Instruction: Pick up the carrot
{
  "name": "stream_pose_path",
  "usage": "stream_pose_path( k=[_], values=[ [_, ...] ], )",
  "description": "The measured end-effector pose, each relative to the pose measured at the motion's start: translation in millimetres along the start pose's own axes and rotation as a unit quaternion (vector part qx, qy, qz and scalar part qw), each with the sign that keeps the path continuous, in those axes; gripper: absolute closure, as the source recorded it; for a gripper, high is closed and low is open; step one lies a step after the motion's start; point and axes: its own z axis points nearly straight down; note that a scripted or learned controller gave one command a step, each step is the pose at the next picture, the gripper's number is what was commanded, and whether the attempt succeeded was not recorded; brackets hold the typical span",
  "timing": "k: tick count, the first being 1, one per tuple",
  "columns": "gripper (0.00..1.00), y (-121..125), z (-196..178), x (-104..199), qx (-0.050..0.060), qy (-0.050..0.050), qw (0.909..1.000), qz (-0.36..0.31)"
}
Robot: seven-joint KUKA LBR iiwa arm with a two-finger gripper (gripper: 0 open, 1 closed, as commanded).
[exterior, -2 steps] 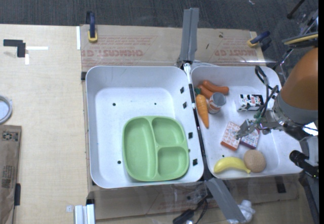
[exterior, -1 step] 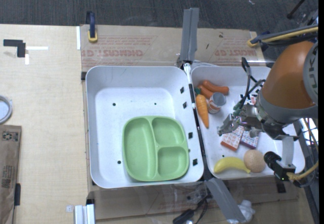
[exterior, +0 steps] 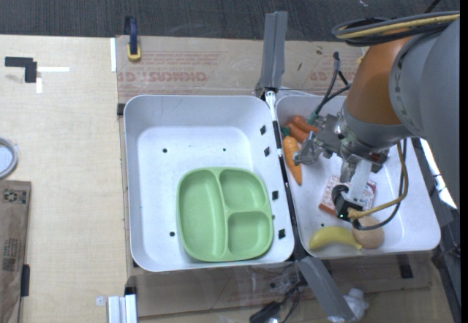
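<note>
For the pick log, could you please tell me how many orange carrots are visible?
2: one long orange carrot along the right white bin's left wall, another orange carrot just behind it, toward the back. The grey arm may hide others.

— What do we count?
— Two white bins point(exterior: 139, 168) at nine and three o'clock, one green plate point(exterior: 224, 213), two carrots point(exterior: 292, 157), one banana point(exterior: 333, 240).

The two bins point(exterior: 146, 190) look like smooth, slightly glossy white plastic; the green plate point(exterior: 224, 214) is matt plastic; the counter point(exterior: 58, 139) looks like pale, matt wood; the carrot point(exterior: 292, 157) has a dull orange skin.
</note>
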Motion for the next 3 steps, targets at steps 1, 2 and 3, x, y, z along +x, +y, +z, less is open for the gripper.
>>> stream_pose_path(
  k=[1, 2, 3],
  values=[
    [0.0, -26, 0, -69, 0.0, 0.0, 1.0, 0.007],
    [0.0, -14, 100, -96, 0.0, 0.001, 0.9986, -0.053],
    [0.0, -9, 73, -105, -0.001, 0.001, 0.9961, -0.088]
  ],
)
